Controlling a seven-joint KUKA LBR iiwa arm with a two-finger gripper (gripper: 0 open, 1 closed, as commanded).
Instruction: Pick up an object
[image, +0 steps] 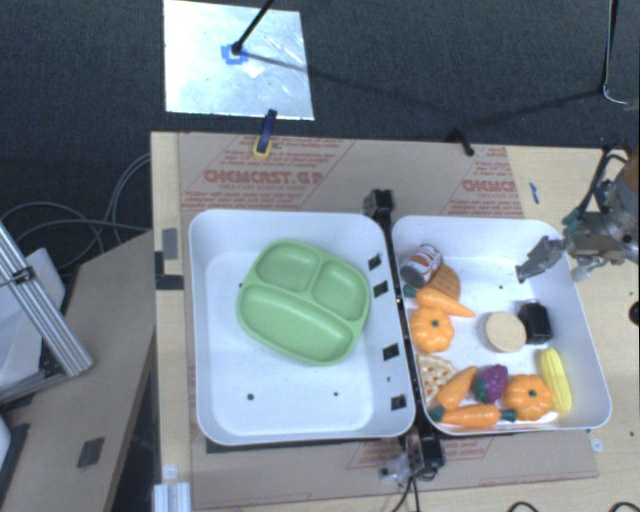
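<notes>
White plastic everywhere here: two shallow bins side by side on a cardboard-covered bench (330, 165). Left bin (290, 400) just has a green divided plate (303, 300) sitting a bit tilted in the upper middle, three compartments with nothing in them.

Right bin (590, 395) is where all the toy food lives. Running down its left side: a small can (421, 264) at the top, a tan wedge that might be bread (446, 281) partly under a carrot (444, 300), then a little orange pumpkin (432, 329), and a cracker (434, 373) below that. Along the bottom edge there are two more carrots (475, 415) overlapping, purple grapes (491, 380), a second pumpkin (528, 396) and a yellow corn cob (555, 379) leaning near the right wall. Middle of the bin has a round beige disc (504, 331) touching a small black block (535, 321); can't tell what either is supposed to be.

The arm comes in from the right and most of it is cut off by the frame. The gripper (534, 262) hangs over the upper right part of the right bin, above the black block and not touching any toy. It's blurry and dark, so honestly I can't tell whether the fingers are spread or closed, and I see nothing between them.
</notes>
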